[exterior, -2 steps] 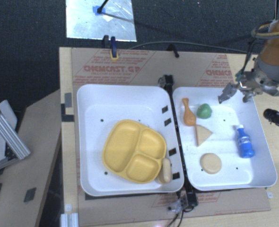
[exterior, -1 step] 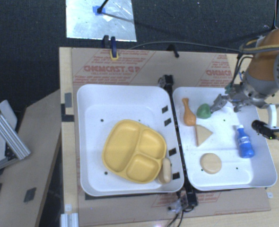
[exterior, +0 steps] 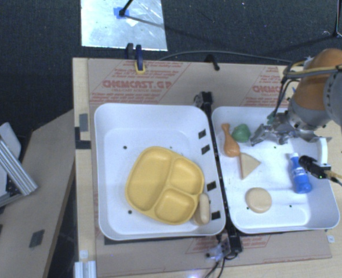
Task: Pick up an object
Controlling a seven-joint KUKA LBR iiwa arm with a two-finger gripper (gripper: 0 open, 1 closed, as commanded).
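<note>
- Camera view: gripper [exterior: 262, 135] sits low in the right bin [exterior: 322, 216], jaws spread, holding nothing.
- Green object [exterior: 241, 132] lies just beside it, near the bin's far edge.
- Risk: jaws could nudge it against the orange piece [exterior: 231, 144] and miss.

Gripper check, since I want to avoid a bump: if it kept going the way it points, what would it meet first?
Probably the green object, just ahead of the gripper, which points left across the right bin. Height is unclear, so it might pass over.

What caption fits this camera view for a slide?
Arm's pincer hovers in right bin near green item; left bin holds yellow tray.
</note>
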